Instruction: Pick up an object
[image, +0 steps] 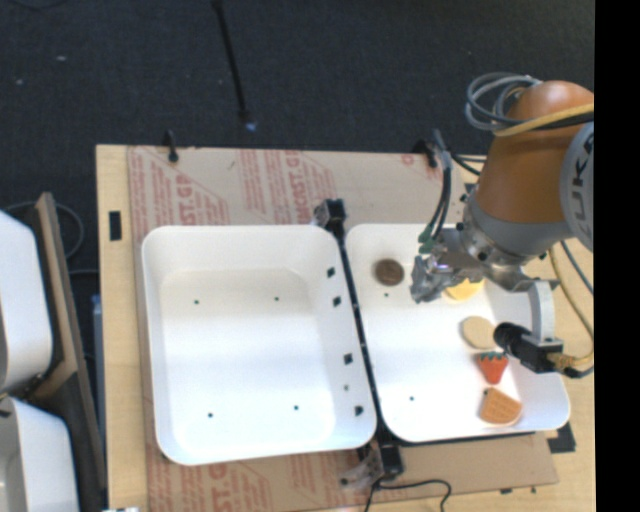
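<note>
- The claw hangs low over the right bin, near that bin's far edge; whether it is apart or together cannot be told, since it shows only as a dull metallic cluster under the wrist.
- Nothing can be made out inside the claw.
- Just left of the claw, a small brown disc lies on the bin floor, round, dark and matt, close by but apart from the claw.
- Just right of the claw, partly hidden under the wrist, sits a yellow piece, smooth and rounded; whether the claw touches it cannot be told.
- Further right and nearer the camera lies a pale tan oval piece, flat-looking and soft in outline.
- Beyond that, nearer still, a small red-orange wedge points toward the near edge, with a black fitting on the arm just above it.
- Nearest the front rim lies an orange chunk, blocky, with a slightly rough, crumbly look.
- Well to the claw's left stands the left bin, shallow, white, glossy plastic with rounded corners and small dark spots on its floor.
- Both bins rest on a sheet of brown cardboard with red print.
- The arm above the claw is grey with a smooth orange band.
</note>
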